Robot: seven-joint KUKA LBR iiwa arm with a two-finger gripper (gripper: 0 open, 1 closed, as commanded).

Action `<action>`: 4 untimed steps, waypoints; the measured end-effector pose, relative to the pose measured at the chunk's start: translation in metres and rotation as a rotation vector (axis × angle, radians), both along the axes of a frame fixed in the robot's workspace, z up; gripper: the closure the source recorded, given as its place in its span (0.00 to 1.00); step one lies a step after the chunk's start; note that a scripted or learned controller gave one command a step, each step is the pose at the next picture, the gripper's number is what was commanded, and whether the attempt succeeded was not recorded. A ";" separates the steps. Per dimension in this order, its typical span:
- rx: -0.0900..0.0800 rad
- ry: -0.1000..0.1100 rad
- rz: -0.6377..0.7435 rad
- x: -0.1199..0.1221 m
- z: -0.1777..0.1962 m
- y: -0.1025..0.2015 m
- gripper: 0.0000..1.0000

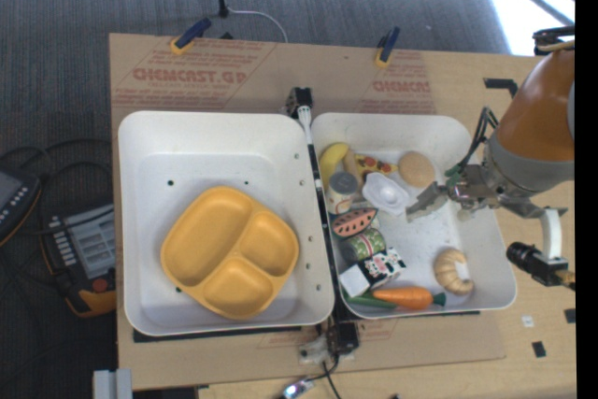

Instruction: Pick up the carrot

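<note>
A grey arm (pixel 542 121) with an orange band reaches in from the right over a desk (pixel 448 79) carrying two shallow white bins side by side. Its gripper (pixel 422 202) hangs over the middle of the right bin (pixel 486 294), fingers spread apart and holding nothing, their tips pointing left toward a white cup (pixel 385 192).

The carrot (pixel 405 298) lies flat along the near edge of the right bin, orange with a green top at its left end, well apart from the gripper. Just beside it to the right rests a croissant (pixel 453 268). Just above it sits a black-and-white carton (pixel 372 272), and above that a green-striped piece (pixel 365 244) and a watermelon slice (pixel 354 222).

Further back in the same bin, a banana (pixel 333 161) stands against the divider, with a small jar (pixel 341 188) beneath it. A bread roll (pixel 417 169) lies near the far wall, just left of the gripper's wrist, and a small red-and-yellow item (pixel 376 164) sits between banana and roll; what it is cannot be told.

The left bin (pixel 149 145) holds a yellow divided tray (pixel 230 249) with three compartments, lying slightly turned near the front.

Two clamps, one at the far left (pixel 191 35) and one at the far right (pixel 387 46), pin the brown board on the desk.
</note>
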State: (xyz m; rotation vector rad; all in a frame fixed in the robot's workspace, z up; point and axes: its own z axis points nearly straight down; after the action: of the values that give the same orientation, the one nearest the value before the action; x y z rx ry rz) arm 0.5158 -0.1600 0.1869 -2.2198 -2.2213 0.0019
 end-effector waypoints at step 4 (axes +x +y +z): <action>-0.017 -0.023 0.873 -0.025 -0.096 0.027 1.00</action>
State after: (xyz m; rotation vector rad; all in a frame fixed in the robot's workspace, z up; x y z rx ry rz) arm 0.4910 -0.1334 0.0909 -1.0820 -2.9782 -0.0034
